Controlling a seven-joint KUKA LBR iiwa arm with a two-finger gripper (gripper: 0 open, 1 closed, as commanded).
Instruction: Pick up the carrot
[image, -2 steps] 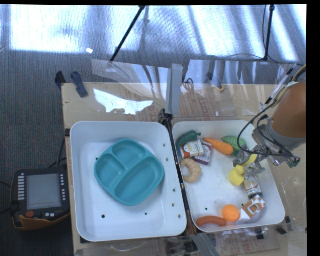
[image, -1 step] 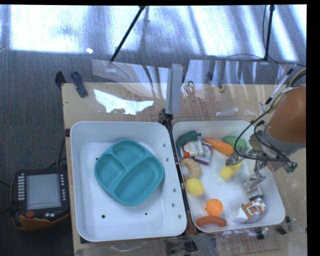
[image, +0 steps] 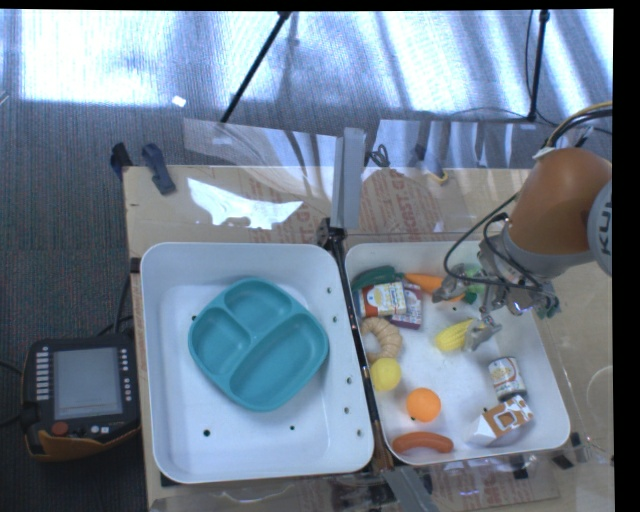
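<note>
Camera view, carrot just left of gripper, gripper's opening hard to tell

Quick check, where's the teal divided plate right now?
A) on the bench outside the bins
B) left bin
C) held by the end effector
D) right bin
B: the plate lies flat in the left bin, while the carrot and the other toy foods sit in the right bin.
</note>
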